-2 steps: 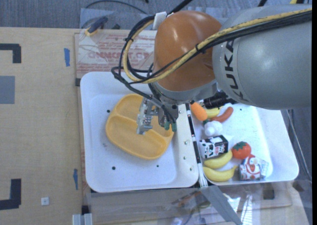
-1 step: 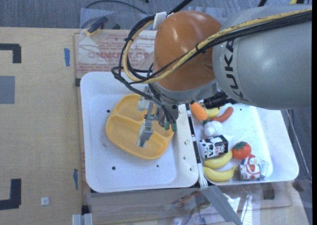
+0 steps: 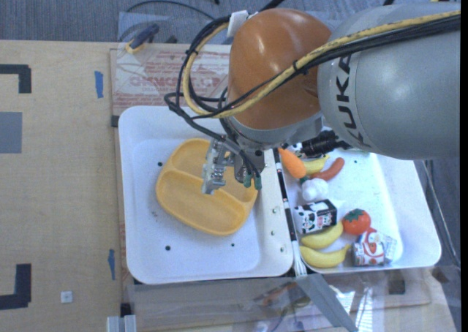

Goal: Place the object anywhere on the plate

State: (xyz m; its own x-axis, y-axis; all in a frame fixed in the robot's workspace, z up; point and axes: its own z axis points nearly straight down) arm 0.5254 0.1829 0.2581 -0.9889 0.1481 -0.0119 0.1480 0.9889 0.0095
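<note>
Over the left bin (image 3: 139, 250) my tool (image 3: 228, 171) hangs above the yellow plate (image 3: 197, 202), its metal fingers (image 3: 214, 173) pointing down at the plate's upper right part. I cannot tell whether the tool is apart or together, since the parts blur into one another from this slant, and I see nothing clearly held in it. The plate is a divided one with raised ridges between its compartments, lying tilted across the middle of the left bin. My orange band (image 3: 281, 67) and grey arm (image 3: 395, 82) cover the top of both bins, with yellow and black cables (image 3: 197, 82) looping off to the left.

In the right bin (image 3: 424, 243) lie the loose things: a carrot (image 3: 292, 162) near the dividing wall, a red sausage (image 3: 333, 169) touching a small yellow piece beside it, a white garlic bulb (image 3: 315, 190), a black and white milk carton (image 3: 315, 216), two bananas (image 3: 324, 245) one below the other, a tomato (image 3: 356, 221), and a red and white packet (image 3: 371, 248) just beside the tomato. Which of these is the task's object I cannot tell; none of them lies on the plate
</note>
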